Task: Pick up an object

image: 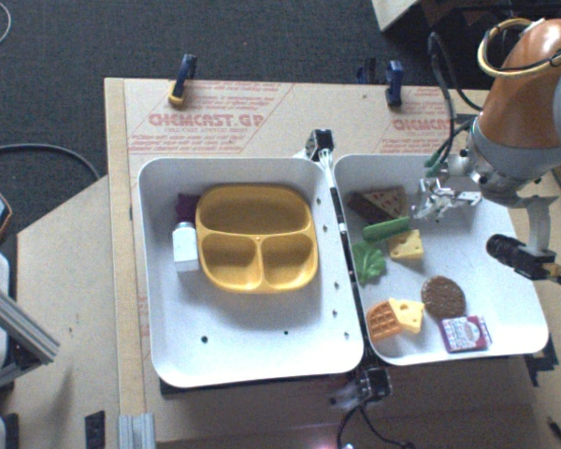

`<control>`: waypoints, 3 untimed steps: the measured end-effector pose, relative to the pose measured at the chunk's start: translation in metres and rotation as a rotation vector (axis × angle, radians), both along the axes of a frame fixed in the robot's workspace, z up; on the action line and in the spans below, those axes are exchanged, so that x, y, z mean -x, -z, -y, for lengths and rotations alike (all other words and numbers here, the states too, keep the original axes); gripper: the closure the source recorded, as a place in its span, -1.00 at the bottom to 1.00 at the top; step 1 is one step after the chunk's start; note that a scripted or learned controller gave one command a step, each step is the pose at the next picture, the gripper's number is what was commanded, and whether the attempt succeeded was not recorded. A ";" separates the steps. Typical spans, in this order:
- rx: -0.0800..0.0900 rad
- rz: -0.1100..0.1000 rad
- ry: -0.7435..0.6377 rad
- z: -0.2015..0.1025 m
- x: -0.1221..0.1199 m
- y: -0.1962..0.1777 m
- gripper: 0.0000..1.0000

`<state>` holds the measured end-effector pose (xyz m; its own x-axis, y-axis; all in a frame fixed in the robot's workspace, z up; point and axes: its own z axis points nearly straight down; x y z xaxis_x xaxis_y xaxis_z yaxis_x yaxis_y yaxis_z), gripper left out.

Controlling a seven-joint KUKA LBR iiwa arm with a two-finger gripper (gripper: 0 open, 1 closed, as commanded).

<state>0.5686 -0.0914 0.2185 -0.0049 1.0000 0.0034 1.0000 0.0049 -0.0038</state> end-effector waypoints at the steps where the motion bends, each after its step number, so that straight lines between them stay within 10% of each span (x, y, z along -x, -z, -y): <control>1: 0.000 0.001 -0.002 -0.059 0.010 -0.012 1.00; 3: 0.002 0.000 0.003 -0.119 0.027 -0.007 1.00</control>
